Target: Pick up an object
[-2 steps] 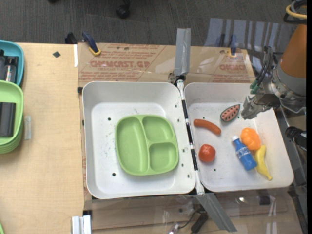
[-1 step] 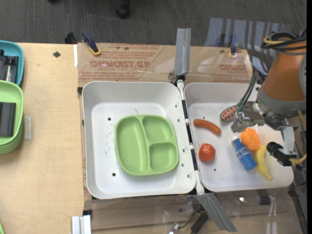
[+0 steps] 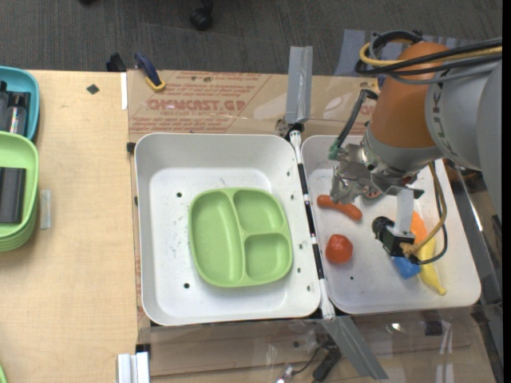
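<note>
In the right bin (image 3: 351, 290), near the middle right of the frame, we see the end effector (image 3: 349, 188) hanging low over the white floor. Just under it and a little to the left lies a small orange carrot (image 3: 338, 207). Its long side runs from left to right, tipping down a bit on the right end. We think this is the thing the arm is going for, since it is the nearest one. We cannot tell if the end effector is touching the carrot or if it is spread or pinched, because the arm hides that part. A red tomato (image 3: 339, 248) sits lower down, apart from the carrot. A yellow banana (image 3: 431, 274) lies at the lower right. The green plate (image 3: 239, 235) rests in the left bin (image 3: 160, 238).
</note>
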Available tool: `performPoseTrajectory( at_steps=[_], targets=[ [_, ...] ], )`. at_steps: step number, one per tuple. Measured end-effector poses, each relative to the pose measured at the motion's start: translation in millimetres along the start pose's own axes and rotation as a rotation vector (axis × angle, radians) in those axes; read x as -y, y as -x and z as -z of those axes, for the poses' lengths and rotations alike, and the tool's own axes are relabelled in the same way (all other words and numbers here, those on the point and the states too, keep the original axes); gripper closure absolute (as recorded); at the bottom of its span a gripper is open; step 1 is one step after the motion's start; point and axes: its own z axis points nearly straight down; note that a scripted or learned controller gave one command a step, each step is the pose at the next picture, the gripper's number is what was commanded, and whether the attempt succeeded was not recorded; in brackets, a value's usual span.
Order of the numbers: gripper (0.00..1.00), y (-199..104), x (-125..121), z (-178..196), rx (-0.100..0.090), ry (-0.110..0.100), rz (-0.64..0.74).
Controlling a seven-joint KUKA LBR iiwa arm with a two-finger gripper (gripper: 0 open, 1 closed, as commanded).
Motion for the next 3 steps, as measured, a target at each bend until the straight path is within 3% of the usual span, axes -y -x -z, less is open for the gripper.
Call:
performPoseTrajectory(
  at_steps=[1, 2, 3],
  targets=[
    [1.0, -71.2, 50.7, -0.2, 0.001, -0.003, -0.199],
    [1.0, -136.3, 108.0, -10.1, 0.003, -0.002, -0.699],
    [1.0, -197.1, 118.3, -77.3, 0.002, -0.001, -1.042]
  ],
)
